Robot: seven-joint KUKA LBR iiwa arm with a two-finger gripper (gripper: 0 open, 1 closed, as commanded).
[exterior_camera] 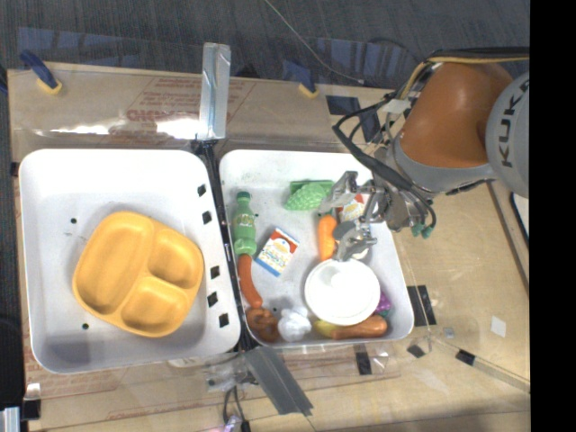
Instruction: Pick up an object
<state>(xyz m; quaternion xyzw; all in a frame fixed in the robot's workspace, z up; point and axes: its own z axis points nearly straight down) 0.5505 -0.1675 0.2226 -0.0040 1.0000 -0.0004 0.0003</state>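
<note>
1. White bins: two, side by side on the worktop. The left bin and the right bin touch along a shared middle edge.
2. Left bin contents: one yellow divided tray, three compartments, lying flat near the bin's centre.
3. Right bin contents, counted:
   - one green bottle with a yellow cap, lying along the left wall;
   - one small carton, just right of the bottle;
   - one green crinkled item near the far wall;
   - one carrot, upright in the view, just beside the gripper;
   - one white round bowl toward the near right corner;
   - one sausage-like piece below the bottle;
   - one white lump and one orange-red piece along the near wall, identity unclear.
4. Arm: grey with an orange band, reaching in from the right.
5. Gripper: low over the right bin, between the carrot and the bowl's far rim. Whether it is open or closed cannot be told; no item is visibly held.
</note>
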